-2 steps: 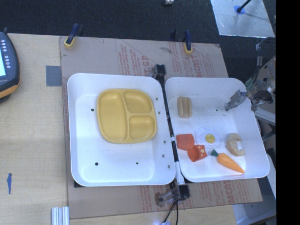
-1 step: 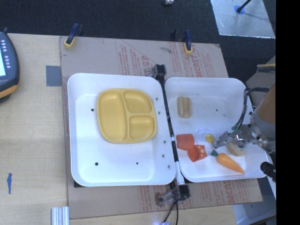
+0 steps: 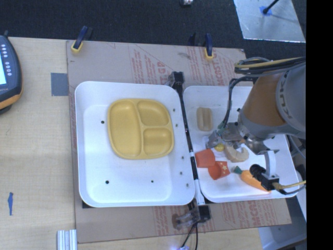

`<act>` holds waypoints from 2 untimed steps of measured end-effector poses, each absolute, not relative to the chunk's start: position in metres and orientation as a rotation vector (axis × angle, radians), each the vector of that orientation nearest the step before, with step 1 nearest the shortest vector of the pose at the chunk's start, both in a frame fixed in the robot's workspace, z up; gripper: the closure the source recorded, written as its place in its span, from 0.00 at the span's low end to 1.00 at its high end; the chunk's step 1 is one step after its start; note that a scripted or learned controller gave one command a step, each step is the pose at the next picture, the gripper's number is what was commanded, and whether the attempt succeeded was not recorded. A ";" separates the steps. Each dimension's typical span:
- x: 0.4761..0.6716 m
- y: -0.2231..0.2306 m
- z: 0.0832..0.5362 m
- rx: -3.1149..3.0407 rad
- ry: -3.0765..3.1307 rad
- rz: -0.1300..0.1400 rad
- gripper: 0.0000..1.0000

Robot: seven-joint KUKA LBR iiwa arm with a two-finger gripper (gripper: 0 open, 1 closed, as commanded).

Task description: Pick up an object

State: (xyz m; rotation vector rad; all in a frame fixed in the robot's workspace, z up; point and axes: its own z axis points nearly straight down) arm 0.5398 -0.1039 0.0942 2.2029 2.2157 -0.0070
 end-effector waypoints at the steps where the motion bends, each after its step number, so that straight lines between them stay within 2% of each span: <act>1: 0.538 -0.103 0.104 2.216 2.224 -0.002 1.00; 2: 0.580 -0.036 0.205 2.207 2.230 0.009 1.00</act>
